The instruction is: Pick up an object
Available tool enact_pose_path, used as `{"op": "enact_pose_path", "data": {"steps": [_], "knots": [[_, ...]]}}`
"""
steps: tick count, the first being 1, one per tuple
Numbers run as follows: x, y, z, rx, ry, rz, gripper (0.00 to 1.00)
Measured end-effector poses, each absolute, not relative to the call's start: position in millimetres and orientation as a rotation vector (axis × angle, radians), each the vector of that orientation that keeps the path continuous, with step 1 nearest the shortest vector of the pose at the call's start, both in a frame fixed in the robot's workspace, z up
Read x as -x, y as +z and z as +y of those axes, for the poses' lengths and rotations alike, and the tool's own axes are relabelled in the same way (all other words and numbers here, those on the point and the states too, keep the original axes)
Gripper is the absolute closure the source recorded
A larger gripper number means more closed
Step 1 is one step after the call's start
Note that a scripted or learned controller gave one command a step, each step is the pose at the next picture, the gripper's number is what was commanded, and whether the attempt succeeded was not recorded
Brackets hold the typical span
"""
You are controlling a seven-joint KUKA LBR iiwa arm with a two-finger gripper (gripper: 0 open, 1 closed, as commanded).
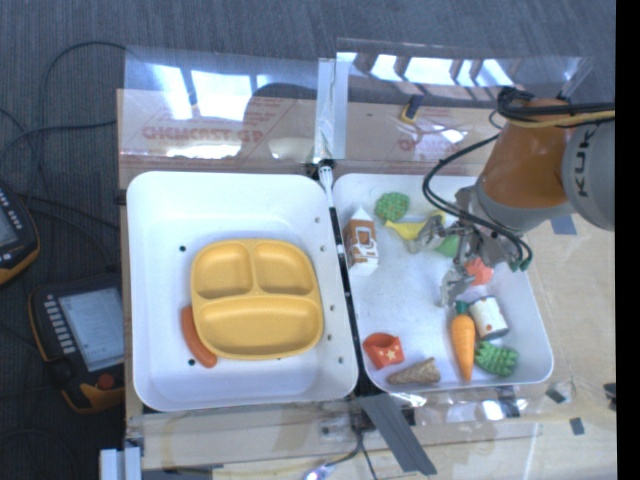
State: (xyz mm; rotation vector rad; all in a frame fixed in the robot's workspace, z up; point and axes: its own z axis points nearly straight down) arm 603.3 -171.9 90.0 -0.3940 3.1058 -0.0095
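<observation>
My gripper (462,258) hangs low over the upper right part of the right bin (400,298), under the grey wrist and orange band (528,163). A small green piece (450,243) and a red piece (480,270) lie right by it, partly hidden. Just below it stand a white can (489,317) and an orange carrot (462,343). A yellow piece (407,230) and a green broccoli (392,206) lie to its left.
The right bin also holds a small carton (361,243) by its left wall, a red cup (383,349), a brown cone (415,372) and a green bumpy toy (497,358). The left bin (160,228) holds a yellow divided tray (258,298) and an orange sausage (196,338).
</observation>
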Motion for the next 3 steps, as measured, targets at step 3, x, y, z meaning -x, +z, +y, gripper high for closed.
{"op": "enact_pose_path", "data": {"steps": [3], "knots": [[-619.2, 183.6, -174.9, 0.244, -0.002, 3.128, 0.0]]}}
